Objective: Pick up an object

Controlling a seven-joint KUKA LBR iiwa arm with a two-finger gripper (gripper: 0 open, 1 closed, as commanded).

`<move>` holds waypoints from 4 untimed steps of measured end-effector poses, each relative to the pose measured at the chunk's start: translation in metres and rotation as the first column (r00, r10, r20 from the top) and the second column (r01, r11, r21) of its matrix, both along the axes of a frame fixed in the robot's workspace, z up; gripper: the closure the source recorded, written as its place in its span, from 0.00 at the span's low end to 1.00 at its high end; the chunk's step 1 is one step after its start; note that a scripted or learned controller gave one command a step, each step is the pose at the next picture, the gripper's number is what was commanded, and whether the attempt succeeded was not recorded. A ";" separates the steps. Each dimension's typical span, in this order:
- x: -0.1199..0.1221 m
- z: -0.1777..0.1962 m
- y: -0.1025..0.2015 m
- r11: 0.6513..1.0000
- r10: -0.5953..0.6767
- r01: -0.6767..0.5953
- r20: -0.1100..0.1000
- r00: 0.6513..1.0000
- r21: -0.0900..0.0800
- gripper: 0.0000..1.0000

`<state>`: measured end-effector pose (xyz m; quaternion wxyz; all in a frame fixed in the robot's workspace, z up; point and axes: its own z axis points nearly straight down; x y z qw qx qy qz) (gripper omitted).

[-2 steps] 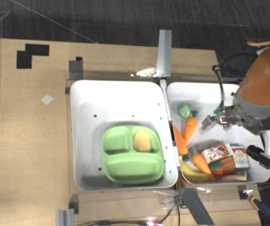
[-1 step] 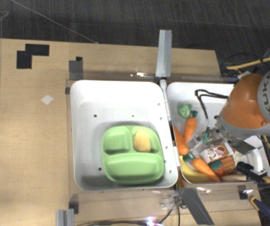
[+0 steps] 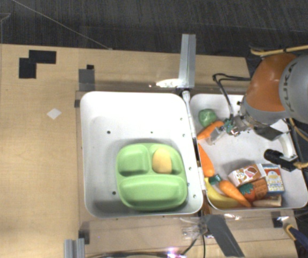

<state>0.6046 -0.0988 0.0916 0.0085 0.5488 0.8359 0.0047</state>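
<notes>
My gripper (image 3: 216, 132) is in the upper left part of the right bin (image 3: 293, 165), reaching in from the right. It is shut on a small orange carrot (image 3: 207, 130), which lies slanted between its fingers with its left end over the bin's left wall. A green round object (image 3: 207, 115) sits just behind the carrot. A second orange carrot (image 3: 206, 163) lies along the left wall below the gripper. Further down are a banana (image 3: 218, 196), a third carrot (image 3: 233, 192) and several small food boxes (image 3: 256, 180).
The left bin (image 3: 105, 138) holds a green divided tray (image 3: 148, 184) with a yellow round fruit (image 3: 163, 160) in its upper right compartment. A metal post (image 3: 187, 58) stands behind the wall between the bins. Cables (image 3: 299, 144) trail along the right bin's right side.
</notes>
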 end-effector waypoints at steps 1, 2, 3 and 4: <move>0.061 -0.002 -0.015 0.997 0.077 -0.077 -0.021 0.997 0.003 0.00; -0.012 0.001 0.007 0.997 0.074 -0.074 -0.004 0.997 -0.002 0.00; 0.043 0.004 -0.001 1.000 -0.023 0.023 -0.015 1.000 0.000 0.00; -0.040 0.001 0.010 1.000 -0.018 0.018 -0.003 1.000 0.002 0.00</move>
